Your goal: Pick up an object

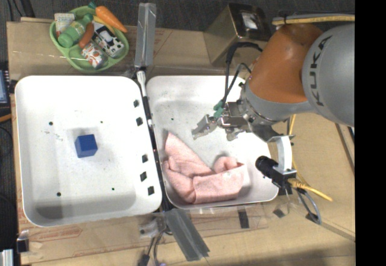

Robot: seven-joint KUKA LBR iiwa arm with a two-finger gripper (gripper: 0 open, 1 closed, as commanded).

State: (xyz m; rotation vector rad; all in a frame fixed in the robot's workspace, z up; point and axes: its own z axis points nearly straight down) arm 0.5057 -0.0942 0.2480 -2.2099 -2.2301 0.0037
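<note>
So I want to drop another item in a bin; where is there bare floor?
Left bin: bare floor all around the blue block. Right bin: bare along its far wall; the pink cloth fills its near half, with the gripper above the middle.

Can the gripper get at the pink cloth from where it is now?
Probably yes. The gripper hangs over the right bin, just above the pink cloth, and nothing lies between them. The cloth sits crumpled against the bin's near wall.

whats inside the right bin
A crumpled pink cloth lies in the right bin's near half, with the hand above it. Anything beneath the cloth is covered.
</note>
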